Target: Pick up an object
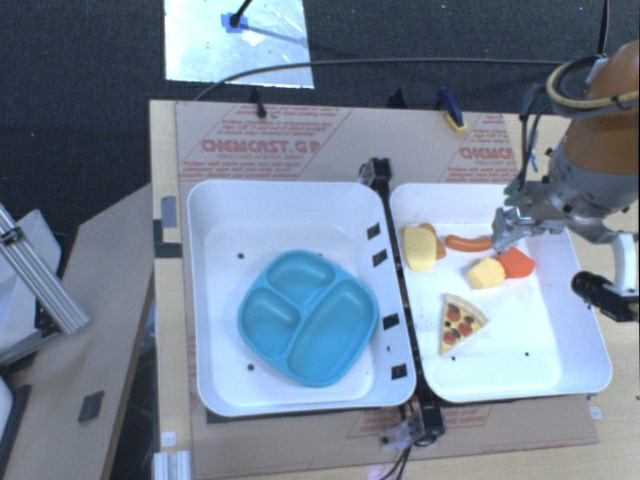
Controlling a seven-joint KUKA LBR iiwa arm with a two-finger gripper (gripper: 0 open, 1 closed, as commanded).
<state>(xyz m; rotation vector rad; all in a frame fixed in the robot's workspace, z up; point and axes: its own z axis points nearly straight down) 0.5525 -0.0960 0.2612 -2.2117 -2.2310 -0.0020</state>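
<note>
Orange and wedge-shaped, the toy piece point(517, 262) lay just below the gripper point(504, 230) in the right bin point(560, 368), touching 1 pale yellow block point(487, 273) (finger spacing could not be told); a pizza slice point(459, 322) sat farther below.

Both bins point(300, 203) are plain white. The left one carries a light blue divided plate point(307, 316), all one shade. In the right bin point(520, 368), a pale yellow piece point(420, 248) lies by a red-orange sausage point(467, 242), a yellow block point(487, 273) and an orange-red piece point(517, 263). The pizza slice point(460, 323) is yellow with red spots and a tan crust. The counter point(300, 138) is tan cardboard with faded red lettering. The arm point(600, 148) is grey with an orange band.
</note>
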